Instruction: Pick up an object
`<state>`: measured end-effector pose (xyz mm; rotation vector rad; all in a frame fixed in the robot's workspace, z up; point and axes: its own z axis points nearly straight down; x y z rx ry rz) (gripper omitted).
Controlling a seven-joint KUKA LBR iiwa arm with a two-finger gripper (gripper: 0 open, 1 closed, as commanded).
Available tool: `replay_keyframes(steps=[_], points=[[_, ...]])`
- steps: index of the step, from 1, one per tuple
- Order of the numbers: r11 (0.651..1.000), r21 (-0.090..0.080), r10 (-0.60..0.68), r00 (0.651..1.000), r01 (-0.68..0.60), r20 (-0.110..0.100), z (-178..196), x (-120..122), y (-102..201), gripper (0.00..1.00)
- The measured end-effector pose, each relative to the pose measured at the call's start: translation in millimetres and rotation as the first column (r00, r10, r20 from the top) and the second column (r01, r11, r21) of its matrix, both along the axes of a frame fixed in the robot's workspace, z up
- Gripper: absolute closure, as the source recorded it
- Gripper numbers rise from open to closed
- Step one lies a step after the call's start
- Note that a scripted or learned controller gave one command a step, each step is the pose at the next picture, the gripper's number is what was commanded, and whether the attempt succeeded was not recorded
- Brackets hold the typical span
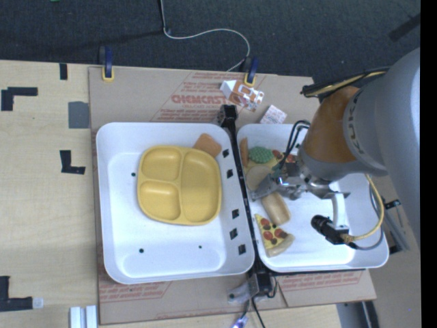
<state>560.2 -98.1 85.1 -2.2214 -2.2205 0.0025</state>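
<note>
Looking down at the gripper point(278, 183), we see it low in the right bin point(369, 255), its metal parts crowded over a cluster of toy food; we cannot tell how far its jaws stand apart or whether anything lies between them, since wrist and clutter blur together.

Just below it lies a tan bread-like piece point(276, 207), smooth and oblong, its long axis running from upper left to lower right. Nearer the front wall sits a pizza slice point(273, 236), a flat wedge with red dots, its tip pointing toward the upper left and its crust toward the lower right. Above the gripper rests a green, bumpy round piece point(259, 156), with a pale beige lump point(255, 177) beside the bin's left wall.

The grey arm with its orange band point(334, 125) covers much of the bin's right half, and a black cable loops beside it.

In the left bin point(116, 251) we find a yellow divided plate point(180, 184), glossy plastic with three compartments, and an orange wedge point(207, 144) touching its upper right edge. Behind the bins, small printed packets point(242, 96) lie on the cardboard.
</note>
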Motion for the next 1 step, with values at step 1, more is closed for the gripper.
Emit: replay_keyframes(steps=[1], points=[[1.0,-0.001,0.001,1.0,-0.001,0.001,9.6,1.5,0.3,1.0]])
